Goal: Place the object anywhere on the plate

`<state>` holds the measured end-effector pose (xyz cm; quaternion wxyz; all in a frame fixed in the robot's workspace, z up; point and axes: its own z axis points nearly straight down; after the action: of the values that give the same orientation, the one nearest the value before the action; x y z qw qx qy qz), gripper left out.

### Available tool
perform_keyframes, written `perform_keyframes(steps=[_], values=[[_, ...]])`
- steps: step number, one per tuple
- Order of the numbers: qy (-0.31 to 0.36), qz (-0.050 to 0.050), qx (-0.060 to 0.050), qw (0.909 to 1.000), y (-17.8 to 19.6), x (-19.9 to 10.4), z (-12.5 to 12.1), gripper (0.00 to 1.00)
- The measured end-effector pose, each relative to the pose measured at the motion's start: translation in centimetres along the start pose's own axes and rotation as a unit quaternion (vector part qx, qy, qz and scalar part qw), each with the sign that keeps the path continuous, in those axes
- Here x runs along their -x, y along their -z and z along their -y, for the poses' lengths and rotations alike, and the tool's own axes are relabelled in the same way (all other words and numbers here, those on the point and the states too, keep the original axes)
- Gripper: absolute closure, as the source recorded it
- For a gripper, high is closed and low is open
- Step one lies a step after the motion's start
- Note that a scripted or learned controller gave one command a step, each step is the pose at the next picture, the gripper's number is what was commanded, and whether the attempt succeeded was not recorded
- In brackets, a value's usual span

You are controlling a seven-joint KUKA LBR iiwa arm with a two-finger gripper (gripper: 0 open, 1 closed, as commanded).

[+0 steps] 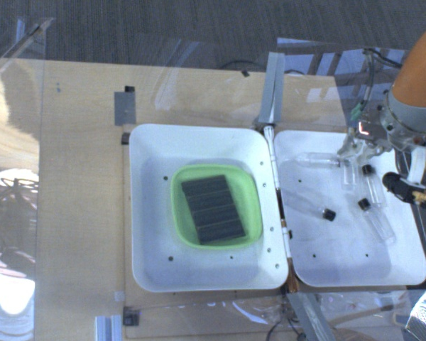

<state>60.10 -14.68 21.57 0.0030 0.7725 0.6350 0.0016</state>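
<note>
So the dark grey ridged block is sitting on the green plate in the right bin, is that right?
Not quite. The camera view shows the dark grey ridged block sitting on the green plate, but that plate lies in the left bin, not the right bin.

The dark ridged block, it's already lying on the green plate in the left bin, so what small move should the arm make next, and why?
Probably just hold back, or ease away to the right. The dark ridged block lies flat within the green plate in the left bin, so the placing looks done. The end effector hangs over the right bin, apart from both.
</note>
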Motion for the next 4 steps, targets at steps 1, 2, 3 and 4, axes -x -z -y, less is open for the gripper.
perform_keyframes(steps=[1,2,3,4], values=[[0.045,-0.001,-0.002,0.999,-3.0,-7.9,7.8,1.0],[0.162,-0.002,-0.002,0.9868,-3.0,-16.8,13.1,1.0],[0.161,-0.002,-0.002,0.9869,-3.0,-16.7,13.1,0.0],[0.151,-0.002,0.0,0.9886,-2.0,-20.2,11.9,0.0]])
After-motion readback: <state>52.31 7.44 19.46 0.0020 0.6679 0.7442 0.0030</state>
